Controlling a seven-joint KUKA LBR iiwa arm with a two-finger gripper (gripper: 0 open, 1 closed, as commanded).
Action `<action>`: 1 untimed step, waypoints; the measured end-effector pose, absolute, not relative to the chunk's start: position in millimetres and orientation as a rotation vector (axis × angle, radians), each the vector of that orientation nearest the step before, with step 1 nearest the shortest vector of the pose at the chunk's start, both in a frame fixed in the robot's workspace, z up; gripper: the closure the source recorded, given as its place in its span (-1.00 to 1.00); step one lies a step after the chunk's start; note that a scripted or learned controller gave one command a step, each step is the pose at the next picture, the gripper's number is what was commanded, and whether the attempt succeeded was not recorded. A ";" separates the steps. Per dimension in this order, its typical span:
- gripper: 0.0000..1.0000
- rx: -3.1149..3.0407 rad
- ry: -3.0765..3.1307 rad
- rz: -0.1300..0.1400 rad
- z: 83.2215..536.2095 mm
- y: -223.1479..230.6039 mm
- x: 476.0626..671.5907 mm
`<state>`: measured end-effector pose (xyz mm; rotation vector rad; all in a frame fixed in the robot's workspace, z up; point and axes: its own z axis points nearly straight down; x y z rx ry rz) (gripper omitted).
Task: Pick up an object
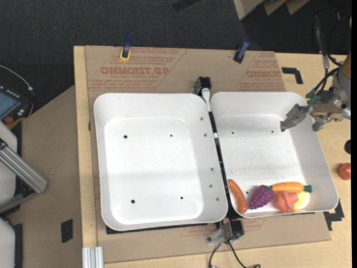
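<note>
Gripper (305,120) fingers hang spread apart over the right bin (262,149), near its far right corner, with nothing between them; one grey finger (291,118) slants down toward the bin floor and the other sits closer to the bin's right rim. Behind them the arm's wrist (334,100) comes in from the right, trailing dark cables. Toys for picking lie well apart from the fingers, gathered along the near edge of the same bin: an orange sausage-shaped piece (237,196) leans against the near left corner, a purple bunch of grapes (260,196) lies just beside it, then a reddish piece (284,201) touching a pale yellow one (302,201), with a carrot (290,187) lying across just behind them. Left of this, the other white bin (156,161) sits against it, sharing a black hinge strip (215,144) along the middle. Both bins rest on a brown cardboard sheet (167,66) with red lettering, held by two blue clamps (127,44) at its far edge. A small red object (345,171) lies on the bench past the right bin's right rim.
</note>
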<state>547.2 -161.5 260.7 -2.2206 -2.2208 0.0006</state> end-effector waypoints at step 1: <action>-1.00 -2.229 -2.228 -0.010 365.1 -155.6 481.0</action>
